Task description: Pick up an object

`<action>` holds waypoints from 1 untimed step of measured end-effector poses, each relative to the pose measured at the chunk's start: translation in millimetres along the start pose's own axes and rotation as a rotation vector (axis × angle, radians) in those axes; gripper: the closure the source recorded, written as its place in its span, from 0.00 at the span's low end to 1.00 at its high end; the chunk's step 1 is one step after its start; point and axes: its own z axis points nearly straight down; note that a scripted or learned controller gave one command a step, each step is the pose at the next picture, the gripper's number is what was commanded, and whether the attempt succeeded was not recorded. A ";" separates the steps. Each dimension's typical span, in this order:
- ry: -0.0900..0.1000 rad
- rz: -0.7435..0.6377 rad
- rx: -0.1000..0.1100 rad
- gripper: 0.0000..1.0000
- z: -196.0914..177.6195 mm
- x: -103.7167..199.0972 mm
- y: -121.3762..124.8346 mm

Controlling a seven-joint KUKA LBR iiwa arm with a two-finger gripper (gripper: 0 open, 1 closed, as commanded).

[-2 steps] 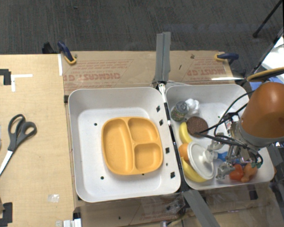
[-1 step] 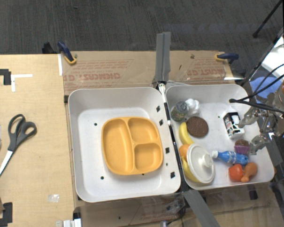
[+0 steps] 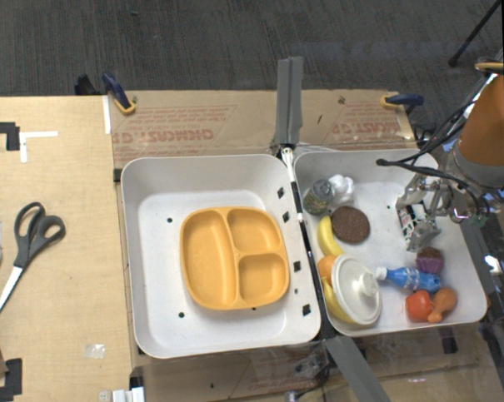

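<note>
My hand [image 3: 421,222]: hanging over the right-hand part of the right bin [image 3: 375,159], reaching in from the right; my orange band sits just behind it at the frame's edge. The metal linkage is a tangle from this angle, so I cannot tell whether I am clenched or released, and I see nothing plainly caught in me.
Just below my hand: a small purple and brown piece [image 3: 430,259], close under me; whether I touch it I cannot tell.
Further below my hand: a blue toy figure [image 3: 403,276] lying on its side, and past it an orange-red fruit [image 3: 420,305] with a tan piece against its right side, near the bin's front corner.
Left of my hand: a brown round cookie [image 3: 350,223], apart from me; beyond it a yellow banana [image 3: 326,237] along the bin's left wall.
Up and left of my hand: a crumpled silvery and green thing [image 3: 322,194] near the bin's back left.
Down and left of my hand: a white lidded pot [image 3: 357,290], with yellow and orange pieces showing at its left edge.
Far left of my hand: the left bin [image 3: 157,308], holding a yellow divided plate [image 3: 235,257] with three compartments.
Farthest left, on the table [image 3: 57,329]: a pair of scissors [image 3: 28,239] with black handles, well apart from both bins.
</note>
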 end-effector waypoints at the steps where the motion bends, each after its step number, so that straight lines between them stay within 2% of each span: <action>1: 0.001 0.161 0.001 0.00 24.6 -7.3 56.5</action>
